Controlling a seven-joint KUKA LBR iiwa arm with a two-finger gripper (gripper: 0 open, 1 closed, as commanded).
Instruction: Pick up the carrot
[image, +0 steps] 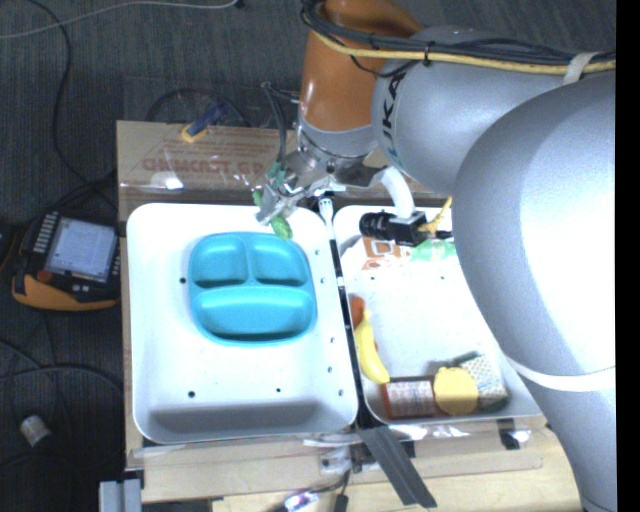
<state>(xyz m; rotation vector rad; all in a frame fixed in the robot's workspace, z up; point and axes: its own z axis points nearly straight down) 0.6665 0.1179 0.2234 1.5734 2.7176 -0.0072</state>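
So the grey arm with the orange band comes in from the right, and its two-finger gripper (273, 201) hangs over the far rim of the left shallow white bin (160, 330). It's a blurry metal tangle from up here, so I honestly can't tell whether the pincer is spread or pressed together. There's a small green bit (283, 228) just under it, touching the far edge of the light blue three-compartment plastic plate (250, 285) that sits in the middle of that bin. No idea if it's being pinched.

The slim orange carrot (357, 312) seems to be over in the right shallow white bin (425, 325), tucked against the wall between the bins and mostly hidden, well apart from the gripper. The yellow banana (371, 355) lies just beside it, towards the near end. Along the near wall there's a brownish can on its side (405, 397) touching a round yellow lump (456, 390).
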